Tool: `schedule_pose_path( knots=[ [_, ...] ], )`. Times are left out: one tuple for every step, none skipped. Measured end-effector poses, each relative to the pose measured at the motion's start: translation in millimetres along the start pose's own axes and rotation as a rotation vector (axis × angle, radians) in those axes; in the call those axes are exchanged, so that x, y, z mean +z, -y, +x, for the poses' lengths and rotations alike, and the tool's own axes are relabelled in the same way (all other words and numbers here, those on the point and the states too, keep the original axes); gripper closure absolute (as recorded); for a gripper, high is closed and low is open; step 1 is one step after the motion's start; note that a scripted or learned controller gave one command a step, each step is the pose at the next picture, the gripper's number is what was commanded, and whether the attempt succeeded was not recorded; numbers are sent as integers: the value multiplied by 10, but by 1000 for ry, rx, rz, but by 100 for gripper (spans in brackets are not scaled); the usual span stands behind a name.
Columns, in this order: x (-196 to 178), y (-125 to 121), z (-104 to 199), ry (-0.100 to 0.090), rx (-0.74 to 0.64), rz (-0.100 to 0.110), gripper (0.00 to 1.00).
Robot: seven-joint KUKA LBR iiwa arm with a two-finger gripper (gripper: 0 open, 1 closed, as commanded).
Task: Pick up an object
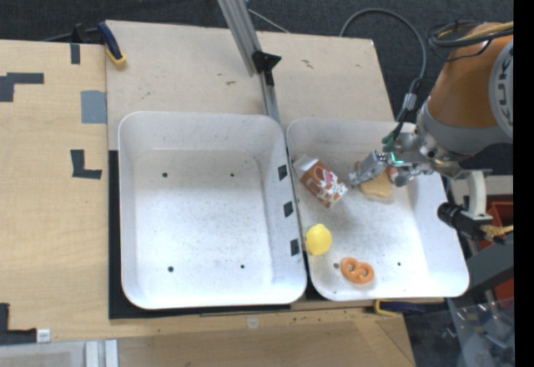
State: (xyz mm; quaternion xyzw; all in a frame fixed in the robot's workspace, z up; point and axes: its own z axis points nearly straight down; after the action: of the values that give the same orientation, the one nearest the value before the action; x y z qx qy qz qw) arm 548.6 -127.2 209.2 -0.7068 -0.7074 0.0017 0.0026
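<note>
Claw [373, 170]: two-finger unit on the grey arm [467, 94] with orange band, reaching in from the right, low in the right bin [434, 261] near its right wall; whether it is apart or together cannot be told, and it sits against a tan bread-like piece [380, 188] that is not plainly between the fingertips. Right bin, contents: small red-and-white carton [321, 183], printed, wording too small to read, lying tilted just left of the claw; yellow lemon [318, 238] by the left wall; orange pretzel-shaped piece [357, 271] near the front edge. Left bin [200, 207]: white, speckled floor. Bench [50, 148]: pale wood with grey and black tape marks; no legible writing anywhere.
</note>
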Motion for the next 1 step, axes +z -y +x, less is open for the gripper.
schedule_pose_path(
  knots=[
    [-21,-9,-2,1,-1,-4,0]
  ],
)
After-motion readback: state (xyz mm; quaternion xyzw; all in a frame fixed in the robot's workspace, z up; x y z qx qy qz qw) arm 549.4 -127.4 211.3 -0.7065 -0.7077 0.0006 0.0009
